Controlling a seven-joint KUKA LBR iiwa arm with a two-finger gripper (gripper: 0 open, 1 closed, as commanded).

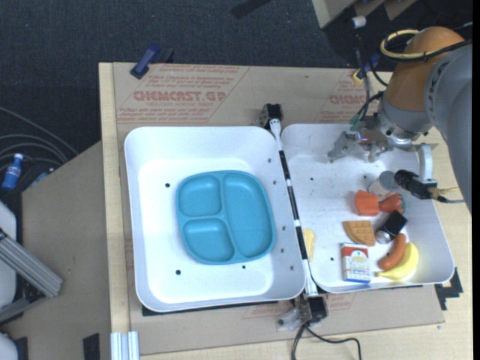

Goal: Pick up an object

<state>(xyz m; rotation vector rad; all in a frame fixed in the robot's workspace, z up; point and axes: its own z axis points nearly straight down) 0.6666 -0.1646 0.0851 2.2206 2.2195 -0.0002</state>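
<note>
Claw [358, 142] at far end of right bin [322, 201]. Bare bin floor left of and just below it. Nearer the camera, clutter: orange block [367, 202], waffle [360, 232], banana [403, 264], small carton [355, 264]. Blue divided plate [225, 216] fills left bin's middle.

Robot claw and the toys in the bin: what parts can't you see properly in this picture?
- Claw: small and blurred in the camera view, so whether it is open or shut cannot be told.
- Arm: cut off by the right edge.
- Banana: partly covered by the hot dog lying over it.
- Small box: its print is too small to read.
- Dark object by the waffle: too small to identify.
</note>
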